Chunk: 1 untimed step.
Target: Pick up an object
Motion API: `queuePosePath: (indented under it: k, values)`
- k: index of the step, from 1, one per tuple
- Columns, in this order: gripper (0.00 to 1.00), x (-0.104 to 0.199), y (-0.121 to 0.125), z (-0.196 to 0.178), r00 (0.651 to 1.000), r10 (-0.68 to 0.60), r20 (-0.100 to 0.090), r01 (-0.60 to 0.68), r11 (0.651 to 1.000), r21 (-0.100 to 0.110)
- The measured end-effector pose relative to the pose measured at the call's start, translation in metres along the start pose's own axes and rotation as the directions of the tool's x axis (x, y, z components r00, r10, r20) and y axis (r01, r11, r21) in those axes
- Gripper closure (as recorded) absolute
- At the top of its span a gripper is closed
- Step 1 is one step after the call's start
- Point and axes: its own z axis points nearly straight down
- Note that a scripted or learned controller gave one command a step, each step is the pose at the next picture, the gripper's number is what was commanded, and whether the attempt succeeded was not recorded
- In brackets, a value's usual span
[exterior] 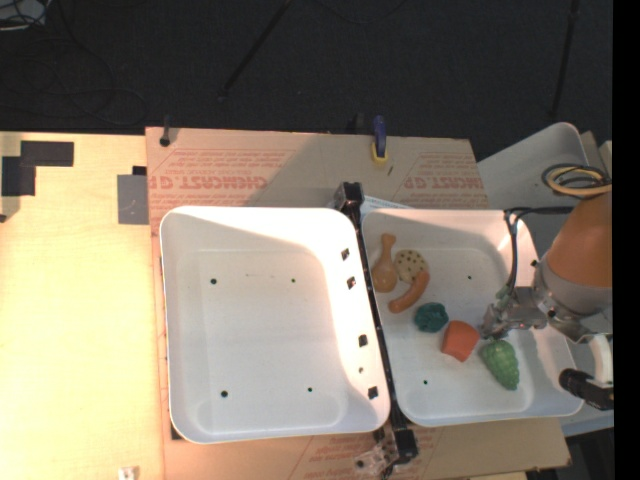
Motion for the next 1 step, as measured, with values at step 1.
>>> queuePosePath:
  k: [1]
  values:
    - [0.00,0.0013,0.0030,-0.0005,1.000,0.000,-0.001,0.000,1.000,-0.006]
